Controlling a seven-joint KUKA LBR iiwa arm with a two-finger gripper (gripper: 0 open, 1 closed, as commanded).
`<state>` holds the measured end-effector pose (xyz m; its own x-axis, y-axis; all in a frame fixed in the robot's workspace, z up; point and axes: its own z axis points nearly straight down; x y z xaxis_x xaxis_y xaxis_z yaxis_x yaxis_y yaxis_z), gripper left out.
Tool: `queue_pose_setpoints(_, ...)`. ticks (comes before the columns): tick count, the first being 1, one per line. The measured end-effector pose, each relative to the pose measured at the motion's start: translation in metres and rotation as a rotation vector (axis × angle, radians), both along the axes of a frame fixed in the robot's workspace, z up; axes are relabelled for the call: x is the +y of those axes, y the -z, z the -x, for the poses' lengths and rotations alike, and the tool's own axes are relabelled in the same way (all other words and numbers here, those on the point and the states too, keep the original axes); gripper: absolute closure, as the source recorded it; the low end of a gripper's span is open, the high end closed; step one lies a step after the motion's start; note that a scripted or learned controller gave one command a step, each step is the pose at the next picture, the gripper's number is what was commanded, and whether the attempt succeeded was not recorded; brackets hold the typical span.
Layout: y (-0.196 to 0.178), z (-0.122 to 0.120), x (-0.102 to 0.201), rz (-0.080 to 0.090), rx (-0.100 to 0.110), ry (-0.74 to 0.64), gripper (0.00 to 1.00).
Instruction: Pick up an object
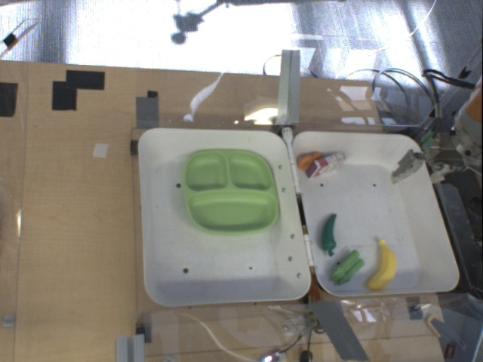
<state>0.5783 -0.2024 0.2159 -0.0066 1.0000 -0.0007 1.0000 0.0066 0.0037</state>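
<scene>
Four small items lay in the right bin [423, 202]: a banana [383, 266] and a green block [346, 267] near its front edge, a green pepper [329, 234] just behind, and an orange-and-white packet [320, 163] at its back-left corner. The gripper [407, 166] hovered by the back-right corner, holding nothing, its finger state impossible to judge. The pick looked unstarted; next it would need to centre over one item and descend. The left bin [162, 225] held a green divided plate [230, 191].

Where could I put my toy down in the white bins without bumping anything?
In the right bin, the middle is bare, between the small packet up top and the green pepper, green toy and banana crowding the bottom. In the left bin, the strip below the green plate is bare.
</scene>
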Motion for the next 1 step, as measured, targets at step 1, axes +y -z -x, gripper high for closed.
queue_pose_setpoints(1,0.025,0.0571,0.1062,-0.001,0.002,0.01,0.0)
